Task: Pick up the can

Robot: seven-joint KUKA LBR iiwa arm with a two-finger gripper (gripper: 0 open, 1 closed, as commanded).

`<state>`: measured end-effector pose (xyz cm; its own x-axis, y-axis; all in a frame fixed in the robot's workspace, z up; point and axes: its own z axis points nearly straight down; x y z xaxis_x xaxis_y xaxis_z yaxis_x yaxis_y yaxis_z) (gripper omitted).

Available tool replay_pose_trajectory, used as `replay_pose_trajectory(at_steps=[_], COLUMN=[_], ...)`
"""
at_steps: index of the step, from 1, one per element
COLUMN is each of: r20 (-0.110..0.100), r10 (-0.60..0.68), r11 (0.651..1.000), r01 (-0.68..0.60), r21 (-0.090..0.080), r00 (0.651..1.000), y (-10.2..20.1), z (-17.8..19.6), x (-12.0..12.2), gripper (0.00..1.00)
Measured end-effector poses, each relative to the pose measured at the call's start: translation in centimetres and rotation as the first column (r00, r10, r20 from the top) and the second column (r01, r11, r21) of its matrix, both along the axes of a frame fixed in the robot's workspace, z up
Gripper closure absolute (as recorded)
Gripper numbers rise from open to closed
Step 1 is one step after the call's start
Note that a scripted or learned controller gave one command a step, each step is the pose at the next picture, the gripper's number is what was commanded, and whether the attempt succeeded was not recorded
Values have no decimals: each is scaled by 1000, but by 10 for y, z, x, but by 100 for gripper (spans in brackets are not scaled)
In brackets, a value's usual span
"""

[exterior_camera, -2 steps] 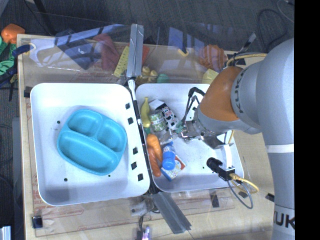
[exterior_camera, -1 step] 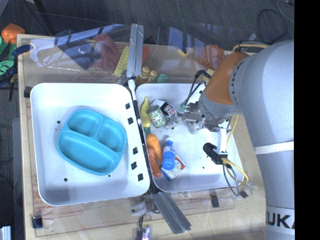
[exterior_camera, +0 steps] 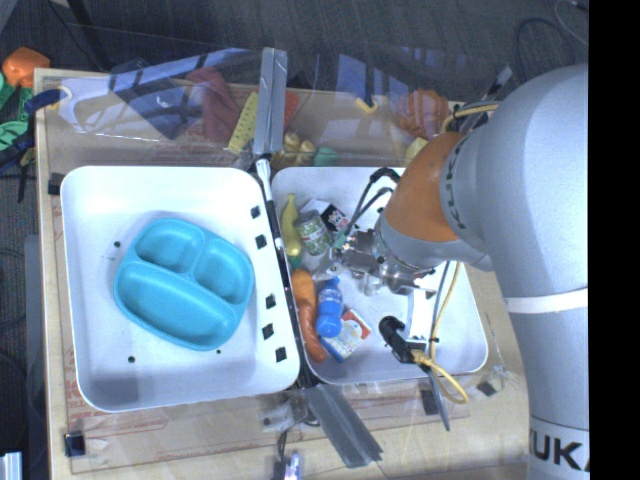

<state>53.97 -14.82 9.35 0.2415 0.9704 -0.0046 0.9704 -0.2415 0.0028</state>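
The can (exterior_camera: 312, 234) lay in the right bin (exterior_camera: 470, 340), near its upper left corner and close to the divider between the two bins. It was small, with a green and white label and a pale metallic end, and it seemed to lie tilted rather than upright. A yellow banana (exterior_camera: 290, 226) lay just beside it on the left. Below it, a blue bottle (exterior_camera: 329, 309) rested against an orange carrot (exterior_camera: 306, 315), with a small white and red carton (exterior_camera: 347, 334) just beside the bottle.

The grey arm with its orange band (exterior_camera: 425, 203) reached in from the right and hung low over the right bin. The claw (exterior_camera: 352, 258) sat just right of the can, amid cables and metal parts, and I could not tell whether it was open or closed, nor whether it touched the can.

The left bin (exterior_camera: 90, 338) held a blue compartment tray (exterior_camera: 184, 281), lying flat near its middle. Both bins were shallow, white and set side by side on a pale wooden worktop (exterior_camera: 480, 423). Behind the bins, a clear panel stood along the far edge with coloured items blurred behind it. Dark carpet (exterior_camera: 300, 8) covered the floor beyond.
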Motion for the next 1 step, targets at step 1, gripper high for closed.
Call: replay_pose_trajectory(at_steps=[1], r20=[-5], r10=[-79], r11=[997], r01=[79], r21=[6], r00=[997], y=[-24], z=[-2], x=[68], gripper=[0])
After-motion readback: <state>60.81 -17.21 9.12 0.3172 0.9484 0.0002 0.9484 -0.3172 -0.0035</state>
